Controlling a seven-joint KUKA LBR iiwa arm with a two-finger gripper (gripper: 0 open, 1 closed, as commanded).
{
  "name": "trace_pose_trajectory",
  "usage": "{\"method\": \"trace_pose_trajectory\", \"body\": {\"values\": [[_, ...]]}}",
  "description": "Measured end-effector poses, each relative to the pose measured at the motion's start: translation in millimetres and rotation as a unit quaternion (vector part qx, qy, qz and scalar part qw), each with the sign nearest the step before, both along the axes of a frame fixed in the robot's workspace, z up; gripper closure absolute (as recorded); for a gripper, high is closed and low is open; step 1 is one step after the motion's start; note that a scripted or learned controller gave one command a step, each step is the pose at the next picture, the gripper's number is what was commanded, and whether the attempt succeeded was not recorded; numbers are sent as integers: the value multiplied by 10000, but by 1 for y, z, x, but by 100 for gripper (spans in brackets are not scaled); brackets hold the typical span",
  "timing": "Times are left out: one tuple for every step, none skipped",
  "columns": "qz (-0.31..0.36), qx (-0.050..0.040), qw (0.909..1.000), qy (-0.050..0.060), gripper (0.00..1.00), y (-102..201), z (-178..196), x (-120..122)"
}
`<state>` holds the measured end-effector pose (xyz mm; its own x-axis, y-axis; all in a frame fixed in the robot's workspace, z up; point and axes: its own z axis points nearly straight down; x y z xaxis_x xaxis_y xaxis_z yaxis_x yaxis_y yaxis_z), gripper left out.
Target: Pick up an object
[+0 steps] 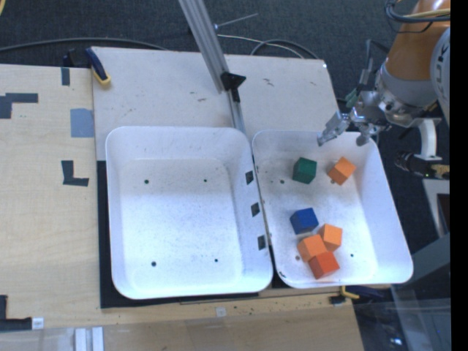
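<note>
The right bin (pixel 380 196) holds a green cube (pixel 305 170), an orange cube (pixel 341 171), a blue cube (pixel 303 219), and a cluster of orange and red blocks (pixel 320 251) near its front. My gripper (pixel 344 132) hangs above the bin's far edge, up and right of the green cube and just behind the orange cube. Its two fingers are spread apart with nothing between them.
The left bin (pixel 117 196) sits beside the right one, sharing a middle wall. A slanted metal rail (pixel 212 50) rises behind the bins. A blue and yellow tool (pixel 97 66) lies at the far left of the board.
</note>
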<state>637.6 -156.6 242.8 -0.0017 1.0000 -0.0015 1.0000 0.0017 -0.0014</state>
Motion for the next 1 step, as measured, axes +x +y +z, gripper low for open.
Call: {"method": "trace_pose_trajectory", "body": {"values": [[2,12,10000,36,0,21,-156,-35]]}}
